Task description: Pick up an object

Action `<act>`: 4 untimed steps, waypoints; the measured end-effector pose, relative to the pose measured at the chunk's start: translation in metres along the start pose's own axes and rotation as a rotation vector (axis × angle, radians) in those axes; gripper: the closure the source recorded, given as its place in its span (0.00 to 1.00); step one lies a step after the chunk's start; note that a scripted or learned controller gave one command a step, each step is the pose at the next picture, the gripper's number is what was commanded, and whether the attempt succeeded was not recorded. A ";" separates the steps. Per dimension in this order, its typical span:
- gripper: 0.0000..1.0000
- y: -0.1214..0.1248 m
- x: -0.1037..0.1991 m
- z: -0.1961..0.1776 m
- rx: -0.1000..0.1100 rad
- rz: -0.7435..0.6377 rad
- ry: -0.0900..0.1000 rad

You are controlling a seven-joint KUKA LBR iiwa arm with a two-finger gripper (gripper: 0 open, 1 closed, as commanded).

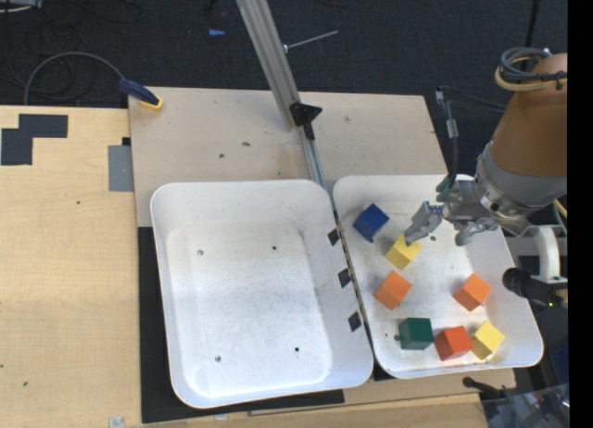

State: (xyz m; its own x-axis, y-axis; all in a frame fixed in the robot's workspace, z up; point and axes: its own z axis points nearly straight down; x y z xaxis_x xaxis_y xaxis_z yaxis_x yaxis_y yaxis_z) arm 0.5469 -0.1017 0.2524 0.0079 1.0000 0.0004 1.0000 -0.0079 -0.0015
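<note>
Dark floor with loose cables behind; light wooden desk (65, 259) filling left and centre, plywood panel under the bins. Two shallow white bins side by side: left bin (185, 361) larger in view, right bin (519, 347) holding all the cubes. Grey KUKA arm (528, 153) entering from right, orange band at top, hanging over right bin's upper right part. Aluminium profile rail (269, 46) slanting from top centre down to the seam between bins, black bracket at its lower end. Blue-and-yellow clamp (141, 94) at plywood's far left corner. Black clips along the seam between bins.

End effector (419, 232) reaching left from the wrist, tip low over right bin, just above and touching or nearly touching the yellow cube (401, 253); finger spread too blurred to read, can't tell whether open or closed, nothing clearly gripped.

Cubes in right bin: blue cube (371, 221) near upper left, just left of end effector. Yellow cube below and right of blue, under end effector tip. Orange cube (393, 289) below that, near centre-left. Second orange cube (473, 292) at right side, well apart from first. Green cube (415, 333) at lower centre, red cube (452, 342) just beside it to the right, second yellow cube (487, 339) touching or almost touching red, near bin's lower right rim.
</note>
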 end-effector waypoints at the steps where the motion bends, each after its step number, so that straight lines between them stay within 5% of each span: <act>1: 0.00 0.002 -0.069 0.138 0.010 -0.005 0.001; 2: 0.00 -0.058 -0.022 0.159 -0.012 -0.001 -0.007; 3: 0.00 -0.059 0.022 0.058 -0.006 -0.012 0.001; 4: 0.00 0.049 -0.008 0.153 0.003 -0.011 0.000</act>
State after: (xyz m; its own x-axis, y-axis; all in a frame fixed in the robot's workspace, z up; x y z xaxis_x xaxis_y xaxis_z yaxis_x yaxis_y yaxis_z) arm 0.5957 -0.1100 0.0992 -0.0029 1.0000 0.0000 1.0000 0.0029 -0.0042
